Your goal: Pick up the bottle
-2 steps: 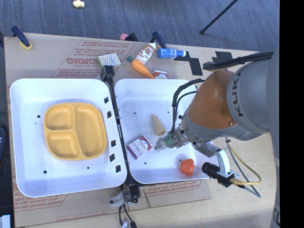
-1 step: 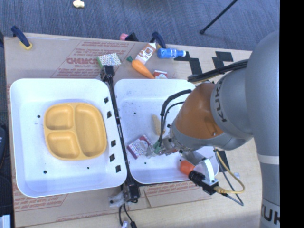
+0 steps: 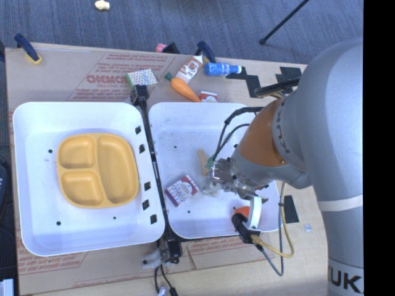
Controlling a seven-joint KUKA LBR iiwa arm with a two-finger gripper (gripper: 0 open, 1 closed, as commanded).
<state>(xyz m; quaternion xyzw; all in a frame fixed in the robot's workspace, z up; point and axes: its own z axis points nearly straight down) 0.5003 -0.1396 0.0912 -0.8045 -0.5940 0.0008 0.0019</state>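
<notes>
Gripper (image 3: 213, 176) is being held low in the right bin (image 3: 179, 119); whether apart or together cannot be told. Pale translucent bottle (image 3: 210, 188), identity unsure, is lying just beneath. It is being judged light, slick and crushable, so a mid-body hold is being favoured.

Two white bins (image 3: 24, 165) side by side, one yellow tray (image 3: 97, 168) in the left bin, one small packet (image 3: 182, 190) in the right, and behind the bins one blue bottle (image 3: 221, 69), one carrot (image 3: 184, 89)
</notes>
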